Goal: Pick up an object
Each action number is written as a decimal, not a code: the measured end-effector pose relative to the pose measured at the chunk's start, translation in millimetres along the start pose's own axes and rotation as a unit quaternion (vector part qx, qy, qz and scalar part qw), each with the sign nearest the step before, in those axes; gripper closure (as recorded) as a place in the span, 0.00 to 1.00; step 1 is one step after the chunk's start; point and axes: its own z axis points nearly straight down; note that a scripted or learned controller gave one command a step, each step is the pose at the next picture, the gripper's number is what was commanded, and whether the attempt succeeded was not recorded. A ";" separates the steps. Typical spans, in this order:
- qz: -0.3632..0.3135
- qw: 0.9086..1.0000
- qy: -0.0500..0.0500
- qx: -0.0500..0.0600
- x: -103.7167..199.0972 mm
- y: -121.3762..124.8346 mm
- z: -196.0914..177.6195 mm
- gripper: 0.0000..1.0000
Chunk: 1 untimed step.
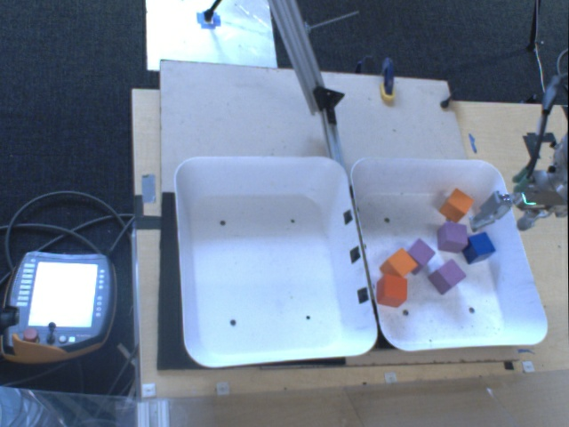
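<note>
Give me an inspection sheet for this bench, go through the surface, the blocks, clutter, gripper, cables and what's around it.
Surface: pale bench bearing left white bin and right white bin side by side.
Job's things: all in the right bin: orange block, purple block, blue block, small purple block, orange block by the divider, red-orange block, purple block at front.
Clutter: yellow-and-blue clamp on the bench's far edge.
Grippers: gripper above the right bin's right rim, near the blue block; nothing seen in its jaws.
Cables: black cables looping beside the pendant.
Surroundings: teach pendant at left, dark carpet, slanted metal pole.
</note>
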 end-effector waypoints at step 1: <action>0.000 1.000 0.000 -0.002 0.1 0.7 -1.7 0.00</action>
